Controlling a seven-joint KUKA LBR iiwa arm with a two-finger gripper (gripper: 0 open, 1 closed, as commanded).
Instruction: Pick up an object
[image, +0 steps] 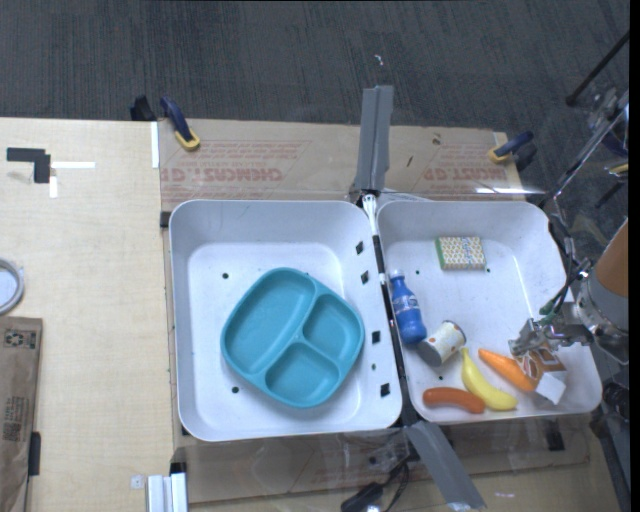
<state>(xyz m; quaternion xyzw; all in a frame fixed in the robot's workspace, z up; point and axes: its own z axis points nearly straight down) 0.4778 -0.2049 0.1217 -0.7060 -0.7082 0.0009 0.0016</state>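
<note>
The right bin (480, 215) holds several small items. A blue bottle (406, 308) lies by its left wall, with a silver can (441, 343) beside it. A yellow banana (484, 384), an orange carrot (507, 368) and a red-orange sausage (452, 399) lie near the front. A speckled green pad (460, 252) rests toward the back. My gripper (538, 343) hangs low at the bin's right side, just above the carrot's right end and a small brown and white box (549, 379). Nothing shows as lifted from the bin floor.
The left bin (190, 300) carries a blue divided plate (292, 337). A grey divider post (375, 140) stands at the back between the bins. Clamps (180, 122) grip the cardboard behind. A tape roll (8, 288) lies on the bench at far left.
</note>
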